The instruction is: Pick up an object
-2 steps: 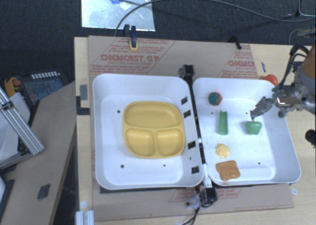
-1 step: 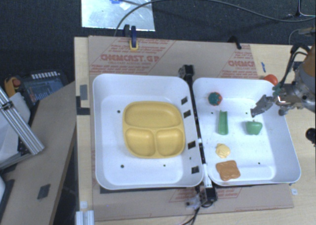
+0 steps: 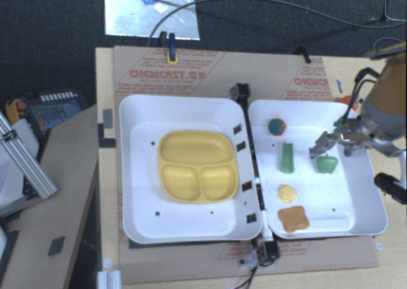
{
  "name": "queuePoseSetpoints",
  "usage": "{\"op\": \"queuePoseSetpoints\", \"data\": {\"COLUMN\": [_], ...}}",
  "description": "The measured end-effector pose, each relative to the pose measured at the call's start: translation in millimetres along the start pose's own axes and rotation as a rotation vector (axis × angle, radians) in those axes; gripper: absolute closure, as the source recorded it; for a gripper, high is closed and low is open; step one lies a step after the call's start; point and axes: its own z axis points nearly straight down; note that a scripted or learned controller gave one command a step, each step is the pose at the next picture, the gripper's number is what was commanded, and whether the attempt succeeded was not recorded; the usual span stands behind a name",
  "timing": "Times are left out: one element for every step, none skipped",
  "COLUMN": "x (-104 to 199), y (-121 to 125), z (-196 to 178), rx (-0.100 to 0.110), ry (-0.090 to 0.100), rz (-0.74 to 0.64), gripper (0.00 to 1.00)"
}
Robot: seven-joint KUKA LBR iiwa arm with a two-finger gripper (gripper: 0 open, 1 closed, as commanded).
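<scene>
Arm enters from the right edge, orange band just above the wrist. Gripper (image 3: 325,146) sits over the right bin (image 3: 365,218), toward its right wall, roughly mid-depth. Fingers point left; jaw spread isn't readable from this angle, and nothing shows between them, so can't tell open or closed.

Right bin contents:
- short green block (image 3: 327,164), just below the fingertips, touching or nearly so; can't tell which
- long green stick (image 3: 287,157), upright along the bin's depth, centre-left, apart from the gripper
- teal ball with a red spot (image 3: 276,127), near the far-left corner
- small yellow lump (image 3: 287,193), below the stick
- orange-brown slab (image 3: 293,218), near the front-left corner, just below the yellow lump

All five rest on the bin floor.

Left bin (image 3: 137,154) carries a yellow three-compartment tray (image 3: 197,166), centred, compartments bare.

Both bins sit side by side on a cardboard sheet (image 3: 191,72) on the bench.
</scene>
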Motion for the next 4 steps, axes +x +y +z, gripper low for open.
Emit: {"op": "queuePoseSetpoints", "data": {"x": [-3,6,5,1], "y": [3,8,10,1], "z": [62,116,102,46], "rx": [0.001,0.001,-0.005,-0.008], "ry": [0.000,0.001,-0.002,-0.003], "rz": [0.001,-0.001,0.001,0.003], "gripper": [0.00,0.00,1.00,1.00]}}
